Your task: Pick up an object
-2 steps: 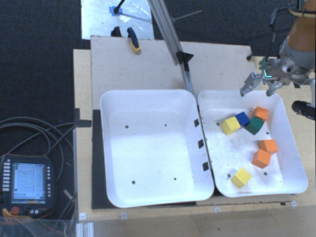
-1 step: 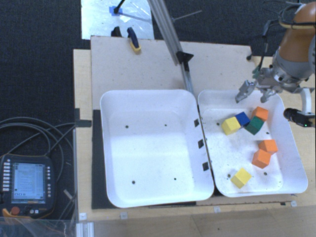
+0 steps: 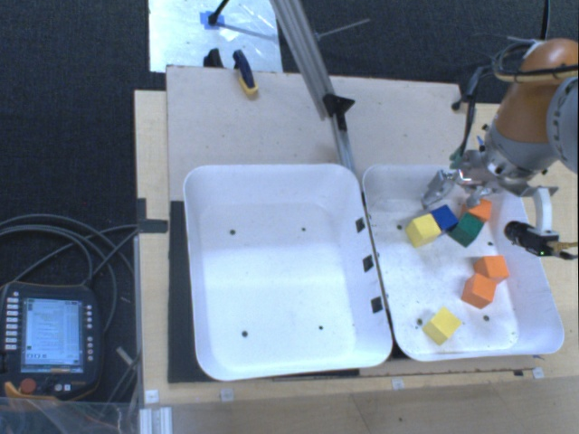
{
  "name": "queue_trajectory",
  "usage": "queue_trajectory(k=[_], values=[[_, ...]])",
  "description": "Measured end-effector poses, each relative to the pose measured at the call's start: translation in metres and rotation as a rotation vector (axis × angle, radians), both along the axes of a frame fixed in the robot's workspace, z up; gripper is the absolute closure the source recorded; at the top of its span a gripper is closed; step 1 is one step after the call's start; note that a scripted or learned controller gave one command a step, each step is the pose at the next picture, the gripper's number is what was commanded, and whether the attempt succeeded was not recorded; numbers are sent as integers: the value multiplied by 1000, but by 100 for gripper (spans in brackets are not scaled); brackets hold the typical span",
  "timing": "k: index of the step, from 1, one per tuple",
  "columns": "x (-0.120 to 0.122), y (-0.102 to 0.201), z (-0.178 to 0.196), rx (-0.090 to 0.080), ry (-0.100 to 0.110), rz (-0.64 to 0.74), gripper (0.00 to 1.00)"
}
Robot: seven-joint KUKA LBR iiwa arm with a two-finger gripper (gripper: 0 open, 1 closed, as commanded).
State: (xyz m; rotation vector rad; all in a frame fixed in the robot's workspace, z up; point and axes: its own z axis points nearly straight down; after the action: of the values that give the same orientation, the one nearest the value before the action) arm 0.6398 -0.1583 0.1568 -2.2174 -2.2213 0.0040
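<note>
You have seven blocks in the right bin [image 3: 534, 333]: two yellow, three orange, one blue, one green. The gripper's [image 3: 466, 186] grip state can't be told.

the desk [image 3: 271, 125] is a flat, light brown board. two shallow white bins sit on it side by side, touching in the middle. the left bin [image 3: 280, 269] is the bigger one. the right bin [image 3: 534, 324] holds small blocks. a yellow and blue clamp [image 3: 244, 70] lies at the far edge of the desk.
</note>
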Motion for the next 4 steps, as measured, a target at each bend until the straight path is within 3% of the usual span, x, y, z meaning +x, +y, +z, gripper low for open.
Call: queue_trajectory(k=[1, 2, 4], values=[[0, 1, -52, 1, -2, 1, 0], [2, -1, -37, -2, -9, 3, 100], [1, 8, 58, -2, -10, 2, 100]])
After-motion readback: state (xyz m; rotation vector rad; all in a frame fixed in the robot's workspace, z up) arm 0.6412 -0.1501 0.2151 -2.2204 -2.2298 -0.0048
